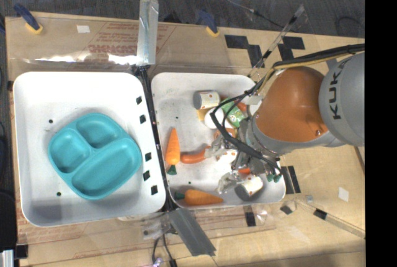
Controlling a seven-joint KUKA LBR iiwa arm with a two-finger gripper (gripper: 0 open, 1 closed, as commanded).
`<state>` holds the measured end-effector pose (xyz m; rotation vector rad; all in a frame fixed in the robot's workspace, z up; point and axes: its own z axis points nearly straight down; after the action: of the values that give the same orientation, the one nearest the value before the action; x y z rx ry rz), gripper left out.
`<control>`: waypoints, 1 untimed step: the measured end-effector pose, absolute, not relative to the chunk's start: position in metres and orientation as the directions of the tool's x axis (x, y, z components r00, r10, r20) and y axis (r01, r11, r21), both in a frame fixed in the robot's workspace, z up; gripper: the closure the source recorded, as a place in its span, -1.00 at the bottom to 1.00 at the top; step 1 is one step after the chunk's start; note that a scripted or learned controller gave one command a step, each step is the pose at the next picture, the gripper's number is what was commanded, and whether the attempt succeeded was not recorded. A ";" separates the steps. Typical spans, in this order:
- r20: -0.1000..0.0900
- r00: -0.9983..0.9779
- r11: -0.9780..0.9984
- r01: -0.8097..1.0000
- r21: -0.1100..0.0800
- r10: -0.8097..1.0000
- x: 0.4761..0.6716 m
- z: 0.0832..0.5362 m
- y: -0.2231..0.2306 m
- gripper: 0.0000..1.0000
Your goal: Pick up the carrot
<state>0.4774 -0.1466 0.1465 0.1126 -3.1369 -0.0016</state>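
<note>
Over the right bin (162, 90), the arm (291, 112) reaches in from the right with its gripper (239, 163) low among the clutter.
Against that bin's left wall a carrot (173, 147) stands on end, orange with a green tip at its lower end, and a second carrot (201, 198) lies flat along the bin's bottom edge. Between them, nearer the gripper, lies a curved orange-red piece (196, 156). A small cylinder (207, 99) with a yellow end sits toward the bin's top. Cables and the orange band hide the gripper's tip, so I cannot tell how its jaws stand or whether they have hold of anything. Left of this bin, the other bin (25, 135) holds a teal divided plate (94, 155).
</note>
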 end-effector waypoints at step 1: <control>-0.036 -0.998 0.998 -0.060 -0.014 -0.061 0.496 0.104 -0.109 -1.00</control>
<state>0.4961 -0.1091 0.1041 0.0962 -3.1766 0.0204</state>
